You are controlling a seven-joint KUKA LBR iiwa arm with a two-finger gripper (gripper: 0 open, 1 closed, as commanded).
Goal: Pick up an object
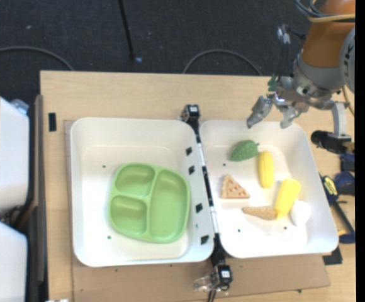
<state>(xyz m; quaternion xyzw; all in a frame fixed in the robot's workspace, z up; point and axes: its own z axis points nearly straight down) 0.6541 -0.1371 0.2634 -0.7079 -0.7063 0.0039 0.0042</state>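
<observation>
My two fingers stand spread apart with nothing between them, my gripper (272, 114) hanging above the far edge of the right bin (321, 231), near its far right corner. Closest below me, toward the bin's middle, lies a green leafy toy (244, 150), and just beside it on the right a yellow corn cob (266, 168) lies lengthwise. Further toward the near edge sit a pizza slice (234, 188), a tan wedge (260, 212), a yellow block (287, 195) and a white rounded piece (300, 214), the last three touching or nearly so. Any of these would serve as the object to pick up. I judge the corn cob the soundest choice: it has clear room on both long sides, so I should turn my fingers to straddle its narrow width, centre over its middle, descend straight, and close only once low enough to grip its flanks. The crowded cluster near the right wall risks nudging neighbours. The left bin (82, 231) holds a green divided tray (150, 202), well apart from my reach.
</observation>
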